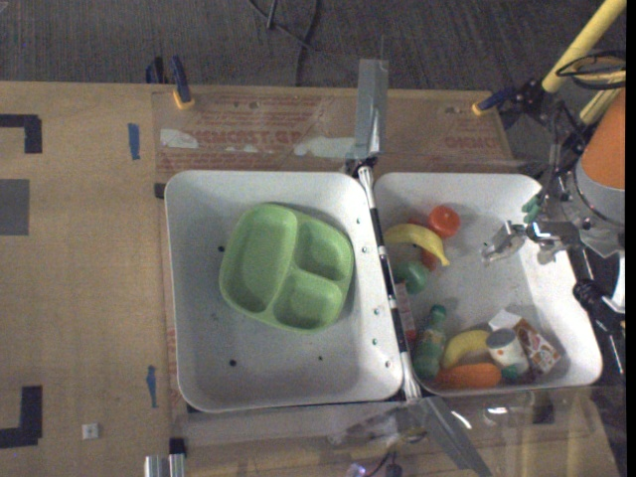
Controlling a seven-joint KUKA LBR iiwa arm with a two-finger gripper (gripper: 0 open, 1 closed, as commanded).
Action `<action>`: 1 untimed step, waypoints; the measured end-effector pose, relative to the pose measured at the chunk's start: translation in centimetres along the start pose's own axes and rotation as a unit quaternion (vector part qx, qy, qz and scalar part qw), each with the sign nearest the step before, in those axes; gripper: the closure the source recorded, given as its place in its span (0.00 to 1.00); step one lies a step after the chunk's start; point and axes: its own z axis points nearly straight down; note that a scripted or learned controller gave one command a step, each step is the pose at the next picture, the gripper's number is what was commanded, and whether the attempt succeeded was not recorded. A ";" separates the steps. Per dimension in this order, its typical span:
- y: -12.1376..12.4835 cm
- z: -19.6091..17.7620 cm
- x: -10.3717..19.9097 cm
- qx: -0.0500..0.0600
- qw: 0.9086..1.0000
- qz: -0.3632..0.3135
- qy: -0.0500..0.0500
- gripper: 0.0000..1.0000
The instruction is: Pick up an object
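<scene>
The arm [608,157] reaches in from the right and holds its gripper [519,238] over the right bin [556,286], above the bare floor in the bin's upper-right part. Whether the jaws are spread or pressed together I cannot tell — the metal parts blur against the white. Nothing shows between them.

The things to pick lie in that same bin, in two groups. Near the divider, at the top: a banana [415,238] with a red cup [444,220] touching its far end, and a small green piece [413,277] just below. Along the near wall: a green bottle [432,338], a second banana [467,345], a carrot [469,375], a white cup [505,349] and a snack packet [540,349], all crowded together and touching. They likely sit so because they were dropped or pushed there, not arranged.

That packing matters. The near cluster is pressed against the wall and each other, leaving little room for jaws to slip down beside any one item. The upper banana is freer — open floor lies on its right side, between it and the gripper. It looks the easier target, in my judgement.

The left bin [199,296] holds a green plate [288,266] with compartments, sitting toward its upper middle with bare floor around it. Both bins rest on the tabletop [79,266], their inner rims touching.
</scene>
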 end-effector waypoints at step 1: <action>9.9 12.6 3.6 -0.001 0.999 -0.045 -0.001 0.00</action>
